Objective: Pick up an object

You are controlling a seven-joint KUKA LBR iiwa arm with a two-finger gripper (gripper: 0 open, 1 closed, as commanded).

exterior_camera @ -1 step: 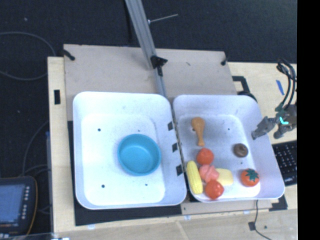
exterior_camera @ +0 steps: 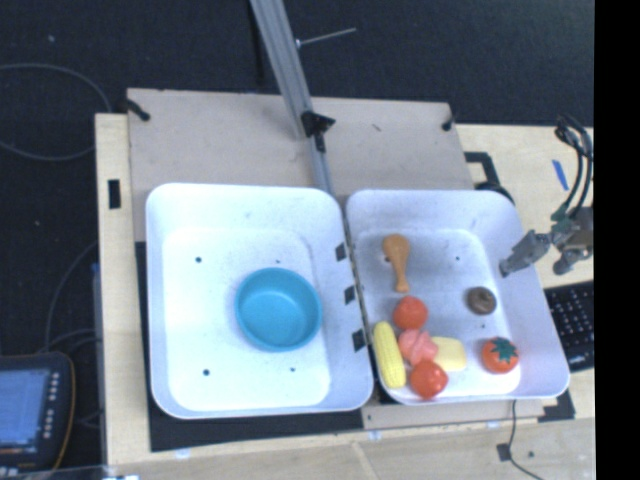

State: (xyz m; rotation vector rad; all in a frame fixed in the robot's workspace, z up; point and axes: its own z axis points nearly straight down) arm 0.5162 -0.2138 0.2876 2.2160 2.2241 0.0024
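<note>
We see the left bin (exterior_camera: 180, 268) holding a blue bowl (exterior_camera: 278, 308). To its right, the right bin (exterior_camera: 420, 213) carries a corn cob (exterior_camera: 389, 354), drumstick (exterior_camera: 398, 260), tomatoes (exterior_camera: 410, 314) and a strawberry (exterior_camera: 500, 354). The gripper (exterior_camera: 545, 251) hovers over that bin's right rim, fingers spread, holding nothing.

No legible text, label, brand, number or sign appears on any bin, object or worktop.
</note>
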